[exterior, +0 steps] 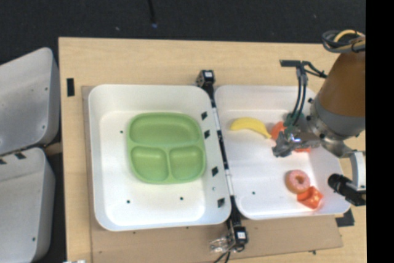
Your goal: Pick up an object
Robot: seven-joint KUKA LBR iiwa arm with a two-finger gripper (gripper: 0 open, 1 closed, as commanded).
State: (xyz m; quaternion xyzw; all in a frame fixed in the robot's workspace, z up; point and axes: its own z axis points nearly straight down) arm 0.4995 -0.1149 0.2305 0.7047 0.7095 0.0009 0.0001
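Yellow banana (249, 126) is seen lying in the right bin (258, 200), just beside the gripper (284, 146); jaw state cannot be told. Nothing is seen gripped, so pickup is judged not yet done.

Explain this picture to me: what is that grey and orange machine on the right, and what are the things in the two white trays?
It is a robot arm, seen by one camera fixed above the bench looking down. Its two-finger gripper hangs low over the right white bin, beside a yellow toy banana. Nearer the front lie a pink ring-shaped doughnut toy and a small orange-red toy; something orange-red also peeks from behind the gripper. The left white bin holds a green plastic plate with three compartments. I cannot tell whether anything is held.
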